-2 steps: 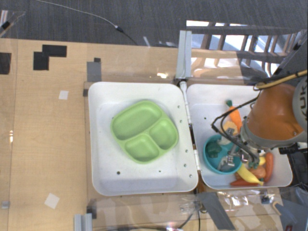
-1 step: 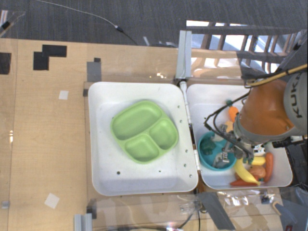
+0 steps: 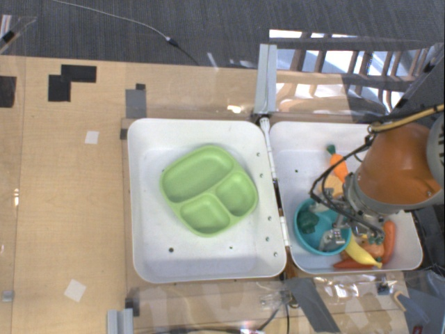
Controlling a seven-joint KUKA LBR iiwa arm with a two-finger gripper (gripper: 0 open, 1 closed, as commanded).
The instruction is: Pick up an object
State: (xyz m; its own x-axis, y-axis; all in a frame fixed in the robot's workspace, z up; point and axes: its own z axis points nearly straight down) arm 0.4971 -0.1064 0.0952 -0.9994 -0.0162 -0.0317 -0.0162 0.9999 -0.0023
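Observation:
My gripper (image 3: 335, 236) reaches down into the right bin (image 3: 299, 152), over a teal bowl (image 3: 309, 226) near the bin's front. The wrist and its orange band hide most of the fingers. A yellow banana (image 3: 363, 254) lies just right of the bowl, with a red-orange piece (image 3: 348, 263) under it and another red-orange piece (image 3: 389, 239) beside it. An orange carrot with a green top (image 3: 336, 163) lies behind the bowl, partly under the arm.
The left bin (image 3: 149, 186) holds a light green divided plate (image 3: 208, 188) with three compartments. A metal divider post (image 3: 265, 75) stands at the back between the bins. Tan bench surface stretches to the left.

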